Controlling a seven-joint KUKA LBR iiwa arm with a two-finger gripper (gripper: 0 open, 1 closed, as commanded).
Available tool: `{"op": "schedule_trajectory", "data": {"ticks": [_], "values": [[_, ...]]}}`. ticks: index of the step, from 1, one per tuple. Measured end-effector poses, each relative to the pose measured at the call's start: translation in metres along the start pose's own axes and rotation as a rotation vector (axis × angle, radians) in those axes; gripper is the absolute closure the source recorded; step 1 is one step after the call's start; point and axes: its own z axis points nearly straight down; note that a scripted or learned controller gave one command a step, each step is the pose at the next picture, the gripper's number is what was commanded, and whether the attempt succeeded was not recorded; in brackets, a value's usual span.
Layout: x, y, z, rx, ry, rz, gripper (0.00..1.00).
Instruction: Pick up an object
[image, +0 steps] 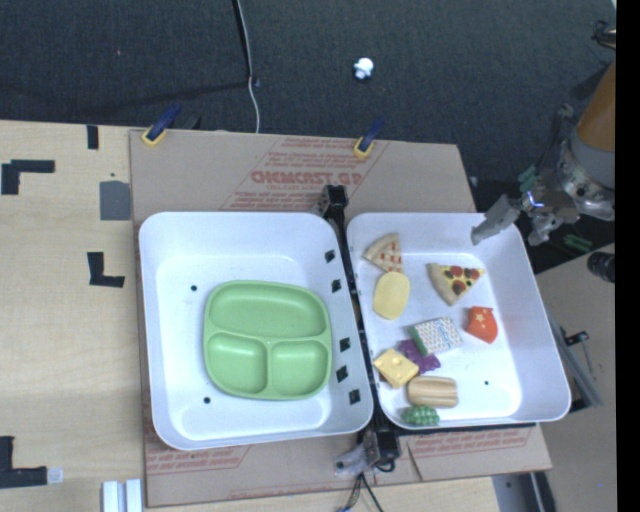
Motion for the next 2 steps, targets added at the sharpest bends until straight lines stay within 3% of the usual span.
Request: {"op": "schedule_trajectory", "data": {"ticks": [1,2], "values": [[0.039,-0.054,0.171,0.017,0.007,0.000,0.00],[0.002,-0.003,0.141,-0.005,-0.002,-0.001,0.00]]}}
